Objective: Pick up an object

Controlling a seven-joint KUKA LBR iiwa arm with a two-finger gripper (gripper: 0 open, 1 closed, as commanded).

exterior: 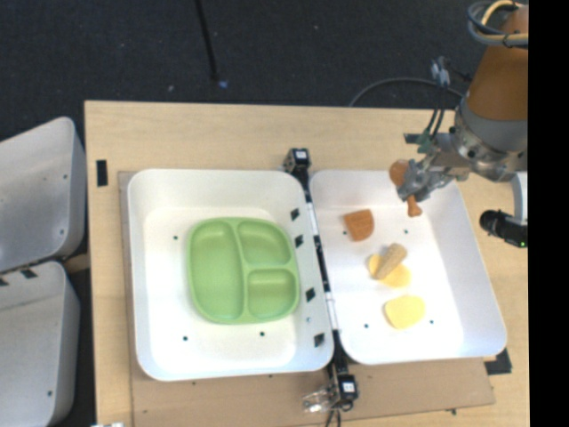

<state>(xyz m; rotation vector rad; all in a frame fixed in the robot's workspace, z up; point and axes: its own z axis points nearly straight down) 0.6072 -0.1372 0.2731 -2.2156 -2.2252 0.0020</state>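
My gripper hangs over the far part of the right bin, reaching in from the right. Small orange-brown bits show right at its tip; I cannot tell whether they are held. Below and to its left a brown-orange chunk lies on the bin floor. Nearer the front lie a tan piece resting on a yellow piece, and a second yellow piece.
The left bin holds a green divided plate. A ridge with black clips separates the two bins. A cable loops behind the right bin. White chair backs stand at the far left.
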